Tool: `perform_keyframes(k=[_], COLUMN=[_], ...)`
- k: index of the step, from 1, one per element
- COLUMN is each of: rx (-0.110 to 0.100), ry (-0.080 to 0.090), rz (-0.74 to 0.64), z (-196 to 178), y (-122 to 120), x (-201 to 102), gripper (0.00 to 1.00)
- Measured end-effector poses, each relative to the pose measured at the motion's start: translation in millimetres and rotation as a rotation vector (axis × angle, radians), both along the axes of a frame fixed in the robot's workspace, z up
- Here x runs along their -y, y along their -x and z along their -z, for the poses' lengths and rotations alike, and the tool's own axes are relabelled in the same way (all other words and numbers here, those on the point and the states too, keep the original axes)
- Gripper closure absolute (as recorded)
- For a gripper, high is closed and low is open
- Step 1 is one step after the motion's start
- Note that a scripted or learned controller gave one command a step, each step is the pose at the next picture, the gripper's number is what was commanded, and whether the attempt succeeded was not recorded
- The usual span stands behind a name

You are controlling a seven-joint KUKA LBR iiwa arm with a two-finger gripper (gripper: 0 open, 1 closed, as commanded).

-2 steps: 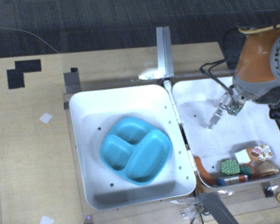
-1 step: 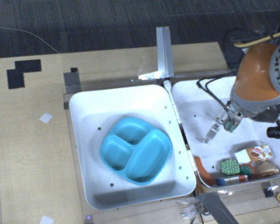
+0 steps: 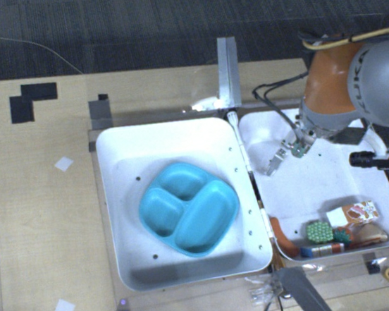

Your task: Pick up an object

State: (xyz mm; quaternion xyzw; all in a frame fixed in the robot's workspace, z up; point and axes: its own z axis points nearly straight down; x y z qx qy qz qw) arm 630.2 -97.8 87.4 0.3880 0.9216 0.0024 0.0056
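Grey-and-orange arm of mine comes in over the right bin (image 3: 325, 176), w/ my gripper (image 3: 272, 164) low above that bin's far-left part, near its left wall. Can't tell from this angle if it's spread or closed; nothing visibly held.

Bare white floor under the gripper. Pick candidates are all bunched along the right bin's near edge, well apart from the gripper: green knobbly ball (image 3: 319, 231), white/red packet (image 3: 356, 213) just beside it, brown lump (image 3: 371, 236) toward the near-right corner, thin blue stick (image 3: 312, 250) against the near wall, orange-brown curved piece (image 3: 278, 231) in the near-left corner.

Best bet imo = green ball: prob light and a bit soft, bumpy surface should grip ok, take it across the middle from above. It touches its neighbours, so could drag them. Packet looks flat and slippery, likely harder.

Blue divided tray (image 3: 189, 207) sits in the left bin (image 3: 134, 266), next to the right bin. Rigid, wide, rim-only hold.
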Motion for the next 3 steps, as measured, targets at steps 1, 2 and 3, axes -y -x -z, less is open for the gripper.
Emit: perform_keyframes(k=[1,2,3], rx=[-0.001,0.009,0.009], ry=[-0.001,-0.001,-0.001], rz=[0.233,0.228,0.227], z=[-0.2,-12.7,-12.6], y=[14.2,10.5,10.5], x=[-4.2,-4.8,-4.8], gripper=[0.0,1.0,0.0])
